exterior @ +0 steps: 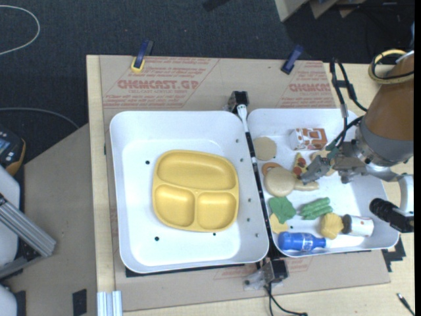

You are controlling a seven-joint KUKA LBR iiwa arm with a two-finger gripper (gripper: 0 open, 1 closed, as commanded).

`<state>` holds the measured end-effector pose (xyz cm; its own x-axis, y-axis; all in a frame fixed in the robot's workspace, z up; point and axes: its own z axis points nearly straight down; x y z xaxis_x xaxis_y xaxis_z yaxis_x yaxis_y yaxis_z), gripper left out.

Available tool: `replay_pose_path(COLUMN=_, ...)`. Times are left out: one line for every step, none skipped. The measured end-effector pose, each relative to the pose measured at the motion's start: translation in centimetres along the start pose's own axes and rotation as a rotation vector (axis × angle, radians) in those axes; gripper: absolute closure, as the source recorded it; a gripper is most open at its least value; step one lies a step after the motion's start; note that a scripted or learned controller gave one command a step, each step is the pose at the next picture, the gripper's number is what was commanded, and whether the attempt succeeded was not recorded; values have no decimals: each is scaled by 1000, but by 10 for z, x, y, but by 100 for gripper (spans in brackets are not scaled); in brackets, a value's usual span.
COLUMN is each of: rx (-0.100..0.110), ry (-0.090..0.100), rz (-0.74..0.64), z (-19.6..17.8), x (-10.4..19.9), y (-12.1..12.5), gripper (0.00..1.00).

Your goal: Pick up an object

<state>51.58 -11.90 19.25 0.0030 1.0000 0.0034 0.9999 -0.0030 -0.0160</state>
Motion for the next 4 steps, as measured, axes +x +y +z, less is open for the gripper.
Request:
replay_pose_path(rx=-14, ry=-2, rz=-3, z=-7, x=0, y=3, gripper=0)
replay_pose_path(rx=-8, ry=-1, rz=-2, z=56, x=-5, y=1, gripper=0)
replay_pose_path(rx=-13, ry=-2, rz=-2, z=108, x=-5, y=2, gripper=0)
replay_pose_path(rx=-18, ry=-4, rz=-1, z=95, x=-5, y=3, gripper=100)
